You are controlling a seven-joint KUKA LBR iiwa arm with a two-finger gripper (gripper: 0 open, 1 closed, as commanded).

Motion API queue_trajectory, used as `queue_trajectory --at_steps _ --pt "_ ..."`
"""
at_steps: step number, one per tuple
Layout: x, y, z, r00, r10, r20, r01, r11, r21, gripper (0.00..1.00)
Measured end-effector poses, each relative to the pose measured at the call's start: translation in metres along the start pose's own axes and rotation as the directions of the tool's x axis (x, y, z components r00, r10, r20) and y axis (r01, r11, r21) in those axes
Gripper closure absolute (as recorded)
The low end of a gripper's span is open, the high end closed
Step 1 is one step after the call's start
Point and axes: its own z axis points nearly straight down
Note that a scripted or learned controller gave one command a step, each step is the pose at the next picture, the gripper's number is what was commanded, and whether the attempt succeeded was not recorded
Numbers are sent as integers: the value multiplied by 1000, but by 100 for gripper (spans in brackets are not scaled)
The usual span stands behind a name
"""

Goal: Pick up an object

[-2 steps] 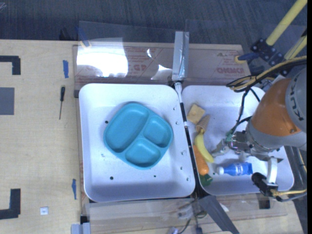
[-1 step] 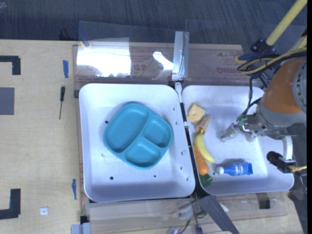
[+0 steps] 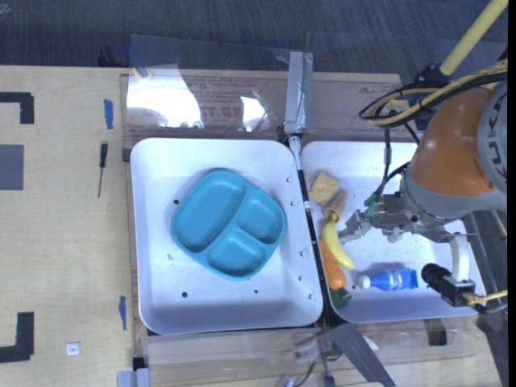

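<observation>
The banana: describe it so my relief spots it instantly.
Look in the right bin, along its left wall beside the divider. The banana lies lengthwise below a tan bread piece and beside an orange carrot. It is the only yellow, curved item.

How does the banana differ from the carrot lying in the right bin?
The banana is yellow, while the carrot is orange with a green end at its near tip. The banana curves; the carrot runs straight. The banana lies farther up the right bin, nearer the pincer; the carrot sits closer to the bin's near edge. Both lie flat along the bin's left wall, overlapping each other.
</observation>
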Motion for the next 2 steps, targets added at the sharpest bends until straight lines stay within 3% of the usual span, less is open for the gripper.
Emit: queue_trajectory --at_steps 1,2 --pt "17 2 4 977 -215 0 215 976 10 0" --pt "-46 -20 99 992 -125 6 125 992 1 0"
